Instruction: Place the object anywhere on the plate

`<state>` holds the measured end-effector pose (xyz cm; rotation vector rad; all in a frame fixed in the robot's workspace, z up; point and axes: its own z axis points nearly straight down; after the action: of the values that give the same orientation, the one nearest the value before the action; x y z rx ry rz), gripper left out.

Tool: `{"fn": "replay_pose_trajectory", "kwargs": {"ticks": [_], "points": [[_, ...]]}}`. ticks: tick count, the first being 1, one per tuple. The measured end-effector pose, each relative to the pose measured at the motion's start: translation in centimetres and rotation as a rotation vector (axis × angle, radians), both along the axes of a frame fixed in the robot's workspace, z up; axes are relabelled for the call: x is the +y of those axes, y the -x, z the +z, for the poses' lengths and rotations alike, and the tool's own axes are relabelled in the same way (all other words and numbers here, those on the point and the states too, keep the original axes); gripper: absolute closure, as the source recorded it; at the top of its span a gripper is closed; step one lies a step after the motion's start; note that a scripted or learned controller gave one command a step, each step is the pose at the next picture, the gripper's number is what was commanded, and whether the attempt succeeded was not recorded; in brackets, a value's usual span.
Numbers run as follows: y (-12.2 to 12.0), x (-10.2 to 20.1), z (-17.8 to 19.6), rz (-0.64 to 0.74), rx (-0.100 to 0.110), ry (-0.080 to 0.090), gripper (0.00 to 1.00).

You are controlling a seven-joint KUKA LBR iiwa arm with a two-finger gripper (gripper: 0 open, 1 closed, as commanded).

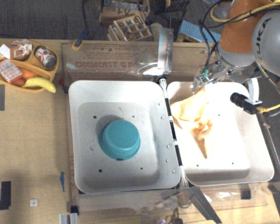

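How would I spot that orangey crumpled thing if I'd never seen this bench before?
Find the two white bins side by side; take the right bin, nearest the grey and orange arm. The orange cloth lies crumpled in its upper left part, one corner lifted towards the arm's wrist. It is soft and limp, unlike the round teal bowl in the left bin.

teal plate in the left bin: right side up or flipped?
Flipped, it seems: the teal plate shows a rounded domed back, no rim hollow.

Teal plate: smooth matt plastic. Orange cloth: soft, crumpled. Bins: white matt plastic.
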<state>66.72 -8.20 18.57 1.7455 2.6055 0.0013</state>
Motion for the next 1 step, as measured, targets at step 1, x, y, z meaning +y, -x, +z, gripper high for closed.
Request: {"fn": "replay_pose_trajectory", "kwargs": {"ticks": [1], "points": [[-0.09,-0.27,4.04,-0.003,0.000,-0.001,1.00]]}}
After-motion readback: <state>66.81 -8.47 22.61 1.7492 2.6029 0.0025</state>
